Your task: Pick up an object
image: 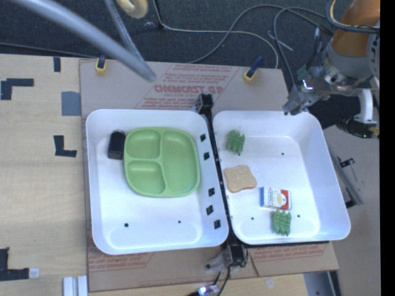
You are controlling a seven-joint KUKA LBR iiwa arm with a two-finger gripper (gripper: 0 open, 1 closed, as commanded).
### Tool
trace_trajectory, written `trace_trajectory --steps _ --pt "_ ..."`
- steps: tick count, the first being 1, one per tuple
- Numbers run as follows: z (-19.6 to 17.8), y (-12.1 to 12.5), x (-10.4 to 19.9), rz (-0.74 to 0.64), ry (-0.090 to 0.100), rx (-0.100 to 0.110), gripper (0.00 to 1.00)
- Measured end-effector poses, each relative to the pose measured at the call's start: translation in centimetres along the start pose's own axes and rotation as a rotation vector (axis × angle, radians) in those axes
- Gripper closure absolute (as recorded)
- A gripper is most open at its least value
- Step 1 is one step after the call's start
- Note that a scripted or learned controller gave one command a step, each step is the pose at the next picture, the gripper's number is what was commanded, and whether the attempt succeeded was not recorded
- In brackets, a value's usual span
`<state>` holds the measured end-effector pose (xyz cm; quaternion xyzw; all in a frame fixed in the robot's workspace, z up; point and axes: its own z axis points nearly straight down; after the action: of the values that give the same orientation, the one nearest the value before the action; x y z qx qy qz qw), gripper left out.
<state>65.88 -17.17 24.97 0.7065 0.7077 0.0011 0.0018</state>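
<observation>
Gripper (295, 103) above right bin's (327, 165) far rim | finger gap unreadable, no obj seen held | toast (239, 178), carton (274, 198) lay in bin.

Two bins (105, 184) of smooth, glossy white plastic were seen on a matt cardboard sheet (185, 82) over pale wood. The left bin's green plate (162, 162) looked like matt plastic. The toast (239, 178) in the right bin looked rough.
</observation>
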Motion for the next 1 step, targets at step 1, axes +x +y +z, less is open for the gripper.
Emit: trace_trajectory --steps 1 --pt "-0.29 -1.81 5.77 -0.004 0.002 0.005 1.0"
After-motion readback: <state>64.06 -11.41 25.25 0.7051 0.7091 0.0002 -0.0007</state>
